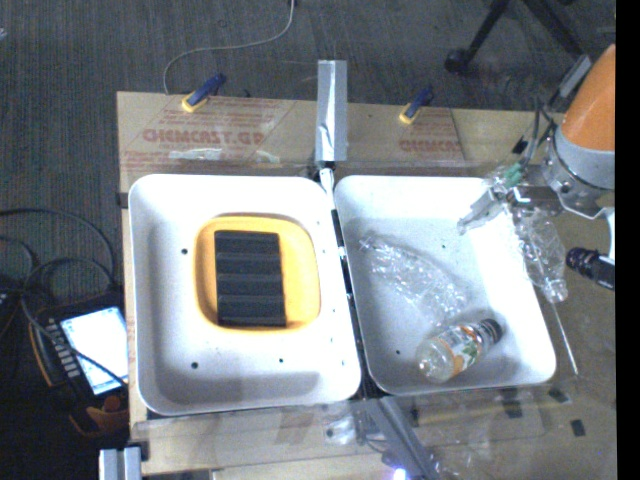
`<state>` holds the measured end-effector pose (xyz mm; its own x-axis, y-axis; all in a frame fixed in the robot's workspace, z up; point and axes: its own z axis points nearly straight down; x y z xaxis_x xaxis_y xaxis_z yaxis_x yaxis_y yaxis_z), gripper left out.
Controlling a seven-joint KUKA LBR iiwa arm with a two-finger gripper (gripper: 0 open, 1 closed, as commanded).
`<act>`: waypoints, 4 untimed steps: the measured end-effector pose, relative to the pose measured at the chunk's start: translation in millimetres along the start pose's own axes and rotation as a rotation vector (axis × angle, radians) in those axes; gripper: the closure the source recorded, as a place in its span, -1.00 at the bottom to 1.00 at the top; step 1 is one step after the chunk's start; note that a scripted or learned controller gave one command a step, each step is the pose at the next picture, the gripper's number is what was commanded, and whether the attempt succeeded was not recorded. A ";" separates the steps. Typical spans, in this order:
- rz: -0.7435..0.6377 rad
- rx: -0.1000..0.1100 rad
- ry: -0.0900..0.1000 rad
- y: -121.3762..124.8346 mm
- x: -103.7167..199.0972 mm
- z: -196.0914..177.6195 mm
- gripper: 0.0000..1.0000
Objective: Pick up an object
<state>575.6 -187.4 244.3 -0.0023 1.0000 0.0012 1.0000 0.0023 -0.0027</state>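
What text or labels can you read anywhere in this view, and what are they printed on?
"CHEMCAST" in red, then letters that look like "GP", on the sheet behind the left bin; it is faint.
More red print on the sheet behind the right bin: too blurred to read.
Label on the clear bottle in the right bin: too small to read.
Lit screen of the device on the floor at left: nothing readable.
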 end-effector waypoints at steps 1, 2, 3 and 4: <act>-0.201 -0.001 0.000 -18.0 -35.4 110.6 -1.00; -0.404 -0.033 -0.010 -42.6 -33.6 145.2 -1.00; -0.109 -0.002 -0.002 18.1 -24.3 93.4 -1.00; -0.171 -0.001 -0.003 -41.5 -36.3 57.8 -1.00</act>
<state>534.0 -223.7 186.5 -0.1720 0.9851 -0.0014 0.9851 0.1720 -0.0016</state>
